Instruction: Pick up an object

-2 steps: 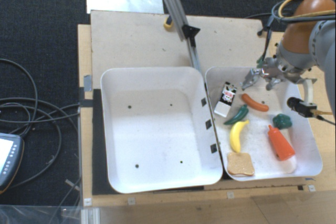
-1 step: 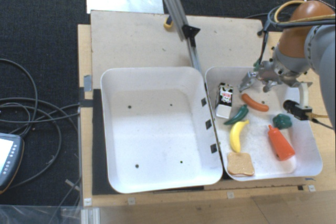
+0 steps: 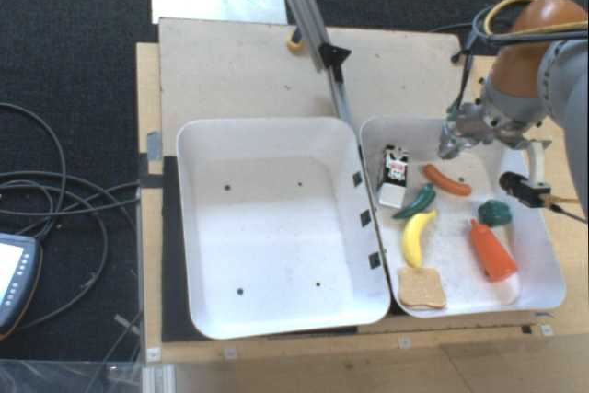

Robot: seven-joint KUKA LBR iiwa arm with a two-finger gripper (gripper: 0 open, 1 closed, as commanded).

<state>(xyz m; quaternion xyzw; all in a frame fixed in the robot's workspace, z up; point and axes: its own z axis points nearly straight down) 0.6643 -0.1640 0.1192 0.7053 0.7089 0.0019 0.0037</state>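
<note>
Fingers (image 3: 453, 145) above right bin (image 3: 552, 285) holding seven objects

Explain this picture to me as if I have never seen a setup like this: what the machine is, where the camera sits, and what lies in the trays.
One camera looks down at a slant on a bench with two shallow white bins. The grey machine with the orange band at the right is a robot arm; its jaws, the gripper, hang over the back of the right bin. I cannot tell whether it holds anything.

In that bin lie toy foods: a sausage, a green pepper, a banana, a slice of toast, an orange bottle, a dark green piece, and a small printed card. The left bin sits beside it.
</note>
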